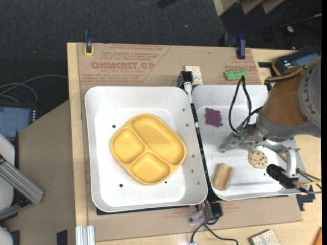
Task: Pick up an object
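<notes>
Tan cylinder [223,176] lies free, right bin [240,190] | gripper [236,139] low, wrist hides fingers, grip unclear

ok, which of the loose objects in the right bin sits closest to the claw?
The round tan perforated disc, just below the claw. The purple piece and tan cylinder lie farther left.

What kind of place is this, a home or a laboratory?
Most likely a robotics lab bench: two white bins sit on a clamped board, cables run across it, and a grey and orange arm reaches in.
</notes>
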